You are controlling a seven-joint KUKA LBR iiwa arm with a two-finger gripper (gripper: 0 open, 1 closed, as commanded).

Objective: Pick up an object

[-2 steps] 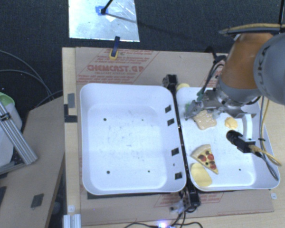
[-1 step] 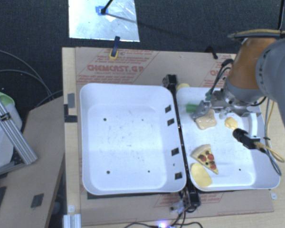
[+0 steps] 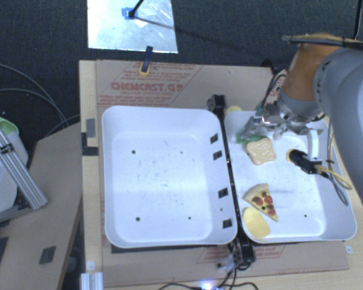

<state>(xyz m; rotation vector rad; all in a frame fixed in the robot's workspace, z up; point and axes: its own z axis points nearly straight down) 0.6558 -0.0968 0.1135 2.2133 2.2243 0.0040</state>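
**Jaws low over the far end of the right bin**

Camera view: the grey arm (image 3: 345, 83) reaches in from the right, with its orange band (image 3: 302, 71) above the wrist; the jaws hang low over the far end of the right bin (image 3: 302, 210); whether they are released or clenched I cannot tell at this slant. A small green thing (image 3: 252, 139) shows just below them, touching the far edge of a toy toast slice (image 3: 261, 151); the toast lies flat just beside the bin's left wall. Nearer the camera lies a toy pizza slice (image 3: 262, 200), well apart from the toast; a pale yellow piece (image 3: 256, 223) lies touching the pizza's near side. A small cream round thing (image 3: 233, 110) sits at the bin's far left corner. The left bin (image 3: 163, 180) stands alongside; both rest on a cardboard sheet (image 3: 169, 80) on the counter.
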